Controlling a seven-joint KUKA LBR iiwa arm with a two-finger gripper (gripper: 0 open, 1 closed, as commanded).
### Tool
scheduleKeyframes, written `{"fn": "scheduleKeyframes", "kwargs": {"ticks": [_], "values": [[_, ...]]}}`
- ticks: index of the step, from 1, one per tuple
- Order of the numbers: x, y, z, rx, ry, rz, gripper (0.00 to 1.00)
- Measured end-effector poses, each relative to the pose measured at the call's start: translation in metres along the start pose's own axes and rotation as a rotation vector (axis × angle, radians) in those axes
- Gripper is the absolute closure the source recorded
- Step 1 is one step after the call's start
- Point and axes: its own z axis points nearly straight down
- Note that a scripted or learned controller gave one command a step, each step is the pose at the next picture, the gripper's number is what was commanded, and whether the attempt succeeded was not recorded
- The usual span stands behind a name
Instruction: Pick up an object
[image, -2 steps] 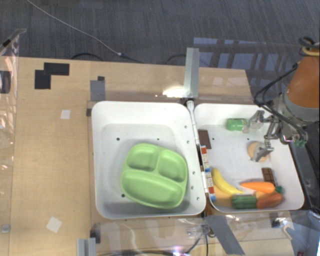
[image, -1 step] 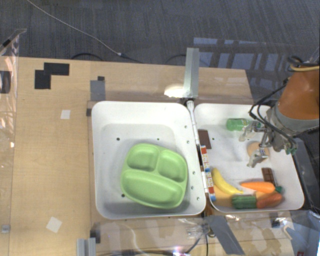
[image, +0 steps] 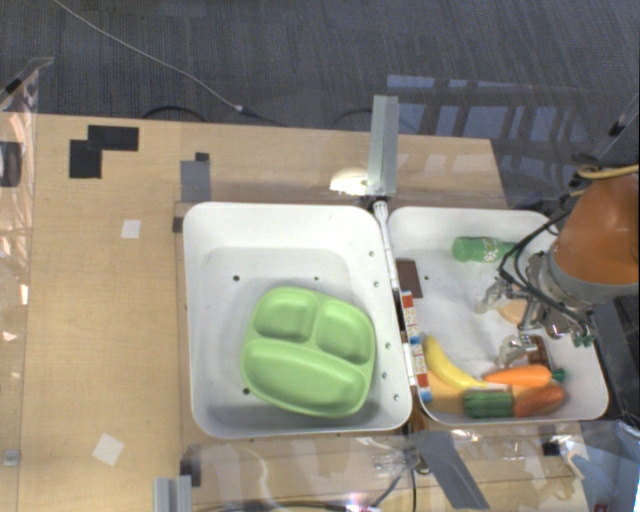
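Note:
My gripper (image: 522, 322) hangs low over the right bin (image: 440, 228), beneath the arm's orange band (image: 600, 238). It sits above a small tan piece (image: 511, 311) and a brown block (image: 537, 351), which it partly hides. I see nothing clearly held in it. Just in front of it lie an orange carrot (image: 520, 377), a yellow banana (image: 449, 368), a dark green vegetable (image: 487, 403) and a reddish piece (image: 541, 400). A green bottle (image: 477, 248) lies at the bin's back.
A brown bar (image: 407, 279) rests along the right bin's left wall. The left bin (image: 215, 300) holds a green divided plate (image: 310, 350). A metal post (image: 383, 145) stands behind the wall between the bins. Cables trail from the arm's wrist.

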Motion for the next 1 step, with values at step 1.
{"fn": "scheduleKeyframes", "kwargs": {"ticks": [1], "values": [[-0.0075, -0.0273, 0.0008, 0.0, 0.001, -0.037, 0.0]]}}
